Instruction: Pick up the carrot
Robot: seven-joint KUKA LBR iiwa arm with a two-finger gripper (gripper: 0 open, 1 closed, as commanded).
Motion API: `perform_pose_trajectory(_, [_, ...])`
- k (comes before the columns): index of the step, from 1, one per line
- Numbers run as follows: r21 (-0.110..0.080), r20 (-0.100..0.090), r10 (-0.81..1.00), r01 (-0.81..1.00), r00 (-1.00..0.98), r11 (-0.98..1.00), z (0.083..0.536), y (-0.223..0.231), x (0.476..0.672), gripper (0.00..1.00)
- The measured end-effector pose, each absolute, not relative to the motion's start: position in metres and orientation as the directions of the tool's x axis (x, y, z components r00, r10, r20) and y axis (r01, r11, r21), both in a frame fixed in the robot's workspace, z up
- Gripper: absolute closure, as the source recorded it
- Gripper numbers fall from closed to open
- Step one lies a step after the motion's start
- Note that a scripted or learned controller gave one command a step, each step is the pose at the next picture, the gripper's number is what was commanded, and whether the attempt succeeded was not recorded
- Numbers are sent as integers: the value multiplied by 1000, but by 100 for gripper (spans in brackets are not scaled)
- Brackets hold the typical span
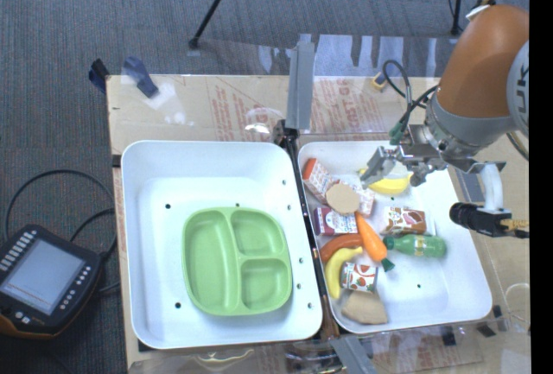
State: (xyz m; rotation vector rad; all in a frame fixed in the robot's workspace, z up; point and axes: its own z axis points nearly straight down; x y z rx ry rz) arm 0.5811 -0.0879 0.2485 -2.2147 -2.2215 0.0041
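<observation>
Upper right of the frame, the tool (396, 167) hovers with its prongs spread apart, gripping nothing, above one yellow plastic banana piece (390, 186). Below it, mid-bin, lies the single orange toy carrot (371, 240), untouched; the pickup is all ahead. Two white bins (138, 191) sit side by side.

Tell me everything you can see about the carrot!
The carrot is a small orange toy, smooth like plastic, with a bit of green at its lower end. It lies slanted in the right bin, amid the pile of play food. It lies across a red sausage and sits just above a yellow banana, with a green bottle close on its right. The gripper is up above it, apart from it.
</observation>
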Motion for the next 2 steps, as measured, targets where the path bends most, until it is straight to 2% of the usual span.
perform_pose_trajectory(1, [-7, 2, 996, 996, 84, -84, 114, -97, 558, 0])
perform_pose_trajectory(2, [-4, 3, 997, 997, -81, 81, 103, -84, 536, 0])
